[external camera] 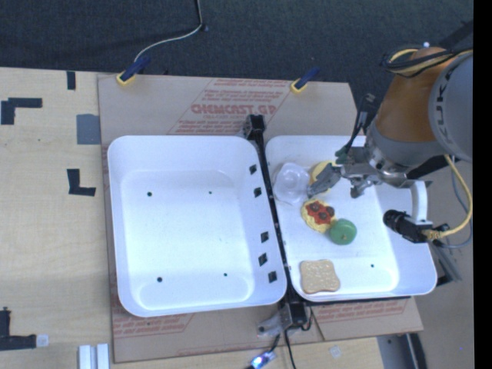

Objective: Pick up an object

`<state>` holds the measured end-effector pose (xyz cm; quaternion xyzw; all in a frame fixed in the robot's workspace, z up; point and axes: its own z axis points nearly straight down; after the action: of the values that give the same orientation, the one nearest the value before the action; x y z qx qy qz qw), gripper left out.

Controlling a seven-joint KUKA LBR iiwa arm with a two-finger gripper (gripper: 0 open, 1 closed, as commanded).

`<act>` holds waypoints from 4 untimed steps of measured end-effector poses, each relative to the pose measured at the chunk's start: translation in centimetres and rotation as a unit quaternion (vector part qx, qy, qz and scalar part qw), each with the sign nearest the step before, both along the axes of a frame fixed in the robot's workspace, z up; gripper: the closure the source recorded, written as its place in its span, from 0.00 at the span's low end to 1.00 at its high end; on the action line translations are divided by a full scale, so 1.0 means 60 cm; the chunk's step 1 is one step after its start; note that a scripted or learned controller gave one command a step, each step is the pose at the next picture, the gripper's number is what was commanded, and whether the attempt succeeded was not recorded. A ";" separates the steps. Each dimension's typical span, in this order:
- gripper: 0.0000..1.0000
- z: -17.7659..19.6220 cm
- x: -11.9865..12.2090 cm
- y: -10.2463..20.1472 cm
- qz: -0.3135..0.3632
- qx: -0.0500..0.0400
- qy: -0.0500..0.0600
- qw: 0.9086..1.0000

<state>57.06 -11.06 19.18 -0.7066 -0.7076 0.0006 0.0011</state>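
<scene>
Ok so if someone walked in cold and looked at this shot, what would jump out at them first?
Probably the arm, grey with an orange band, reaching in from the right with its gripper low over the right bin. Next, the small cluster there: a green ball, a yellow and red toy, a clear cup by the divider and a tan piece near the front. The left bin is plain white.

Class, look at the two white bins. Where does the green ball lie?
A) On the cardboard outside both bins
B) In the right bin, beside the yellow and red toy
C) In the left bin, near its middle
B: the green ball lies in the right bin, just right of and below the yellow and red toy.
</scene>
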 end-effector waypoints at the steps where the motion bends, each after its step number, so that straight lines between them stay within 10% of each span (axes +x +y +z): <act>1: 0.00 -0.188 -0.107 -0.009 -0.002 0.000 0.003 1.000; 2: 1.00 -0.161 -0.100 -0.009 -0.001 -0.001 -0.001 1.000; 4: 1.00 -0.178 0.037 -0.026 0.000 0.000 -0.001 1.000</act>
<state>59.27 -12.59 8.52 -0.7062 -0.7080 -0.0006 0.0002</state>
